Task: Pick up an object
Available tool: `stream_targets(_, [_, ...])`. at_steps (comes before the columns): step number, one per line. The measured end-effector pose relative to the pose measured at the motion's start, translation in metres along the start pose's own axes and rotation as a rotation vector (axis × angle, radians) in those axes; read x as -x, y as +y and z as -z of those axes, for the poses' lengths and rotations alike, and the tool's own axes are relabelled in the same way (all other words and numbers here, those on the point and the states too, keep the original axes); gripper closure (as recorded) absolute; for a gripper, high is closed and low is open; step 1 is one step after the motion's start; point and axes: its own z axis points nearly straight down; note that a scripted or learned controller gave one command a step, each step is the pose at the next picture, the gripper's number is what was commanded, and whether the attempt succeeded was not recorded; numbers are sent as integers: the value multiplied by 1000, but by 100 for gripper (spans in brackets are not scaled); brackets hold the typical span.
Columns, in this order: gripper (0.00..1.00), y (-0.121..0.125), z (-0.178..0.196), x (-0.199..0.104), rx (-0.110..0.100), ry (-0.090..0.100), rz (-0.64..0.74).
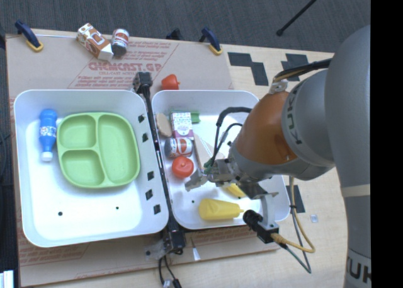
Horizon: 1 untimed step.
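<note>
Camera view: the grey arm with its orange wrist band [267,135] reaches in from the right and hangs low over the right shallow white bin [255,99], its bulk covering the bin's middle and right side. The hand [200,179] points left toward the cluttered strip along the bin's left wall; whether it is open or closed cannot be told, and nothing is seen gripped in it. Candidate objects sit close by: a small red round cap-like piece [182,167] just left of the hand, a red and silver can [179,147] lying on its side above that, a small carton with green and pink print [182,123] further up, and a yellow banana-shaped plastic toy [219,209] near the bin's front wall, just below the hand. Judgement: the low pose beside these suggests a grasp attempt on one, likely the red piece or the yellow toy; which one is unclear. The left white bin [31,217] holds a light green three-compartment plate [97,149] and a blue and white bottle [48,133] lying beside it, well apart from the arm. On the bench behind the bins rest a small printed box [93,40] and a small can [119,41], touching.
</note>
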Motion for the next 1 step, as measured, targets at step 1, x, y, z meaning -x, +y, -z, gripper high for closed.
stream_targets(1, [100, 1, 10, -1, 0, 0, 6])
